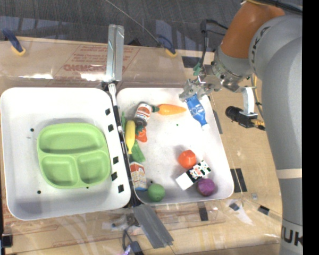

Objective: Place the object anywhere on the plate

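A green divided plate (72, 153) lies in the left white bin (16, 105). My gripper (192, 93) hangs over the far right corner of the right bin (223, 169). It is shut on the top end of a blue and white tube (198, 111), which dangles below the fingers, slanting toward the bin's right rim. The tube is well to the right of the plate, with the divider between the bins in between.
The right bin holds an orange carrot (171, 109), a small can (143, 112), a yellow banana (129, 134), an orange ball (187, 158), a black-and-white box (194, 173), a purple plum (206, 186) and a green lime (156, 191). A metal bar (116, 52) stands behind the divider.
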Controlling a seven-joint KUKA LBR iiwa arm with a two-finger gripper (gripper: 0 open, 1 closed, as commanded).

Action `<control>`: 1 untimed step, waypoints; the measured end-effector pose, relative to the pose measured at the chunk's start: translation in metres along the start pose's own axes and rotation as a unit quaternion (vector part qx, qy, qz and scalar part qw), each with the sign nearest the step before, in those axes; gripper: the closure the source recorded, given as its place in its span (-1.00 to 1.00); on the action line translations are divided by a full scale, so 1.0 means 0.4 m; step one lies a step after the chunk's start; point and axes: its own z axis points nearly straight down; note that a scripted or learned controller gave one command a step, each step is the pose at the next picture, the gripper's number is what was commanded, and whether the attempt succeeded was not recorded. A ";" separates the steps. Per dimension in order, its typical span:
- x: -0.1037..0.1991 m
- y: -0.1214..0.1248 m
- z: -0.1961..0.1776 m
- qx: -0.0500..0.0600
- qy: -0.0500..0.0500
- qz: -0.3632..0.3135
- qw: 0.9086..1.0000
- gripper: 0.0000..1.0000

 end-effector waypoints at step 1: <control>0.174 0.007 0.176 0.001 0.000 -0.064 0.998 1.00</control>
